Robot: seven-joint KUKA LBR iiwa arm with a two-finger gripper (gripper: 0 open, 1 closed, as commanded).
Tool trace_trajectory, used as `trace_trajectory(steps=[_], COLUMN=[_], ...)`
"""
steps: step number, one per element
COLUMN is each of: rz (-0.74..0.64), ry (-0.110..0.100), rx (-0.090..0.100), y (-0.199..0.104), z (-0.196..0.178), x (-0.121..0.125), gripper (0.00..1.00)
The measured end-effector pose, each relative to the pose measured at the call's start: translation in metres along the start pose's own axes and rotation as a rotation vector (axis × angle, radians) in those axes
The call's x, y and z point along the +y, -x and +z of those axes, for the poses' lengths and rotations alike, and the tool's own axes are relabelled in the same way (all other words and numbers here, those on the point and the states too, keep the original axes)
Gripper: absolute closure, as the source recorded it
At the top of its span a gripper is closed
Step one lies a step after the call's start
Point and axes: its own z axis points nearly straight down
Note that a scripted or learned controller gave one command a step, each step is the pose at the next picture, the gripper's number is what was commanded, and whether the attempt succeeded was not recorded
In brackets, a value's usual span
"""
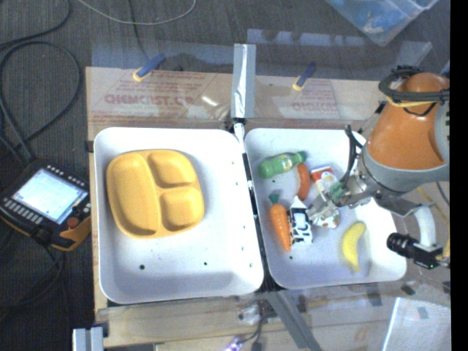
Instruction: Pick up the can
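- Dark carpet with loose cables surrounds the table (175, 97), which carries two white bins side by side. The left bin (175, 284) does not matter for this pick, so keep your attention on the right bin (380, 269).
- The arm (409, 137) reaches in from the right and covers the right bin's far right corner. Whatever lies under it is hidden from you.
- A yellow divided tray (155, 191) sits in the left bin, well away from the action.
- The banana (352, 245) lies near the right bin's near wall, just right of the hand. A sideways sweep could shove it.
- A carrot (281, 225) touches the can's left side. A wide grasp may catch both, or knock the can over.
- The can (300, 227), black and white, stands mid-bin toward the near side.
- The hand (327, 209) is low, just right of the can. You cannot tell whether it is spread or pressed together, nor that it holds anything. If it is off to one side, it will likely push the can into the carrot.
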Motion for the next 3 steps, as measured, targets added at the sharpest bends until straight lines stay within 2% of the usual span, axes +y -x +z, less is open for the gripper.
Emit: trace_trajectory(steps=[1, 2, 3], rz=[0.134, 0.313, 0.743], ry=[0.002, 0.003, 0.004], rx=[-0.002, -0.007, -0.009], y=[-0.058, -0.135, -0.088], z=[0.04, -0.015, 0.04], x=[0.047, 0.107, 0.152], gripper=[1.0, 1.0, 1.0])
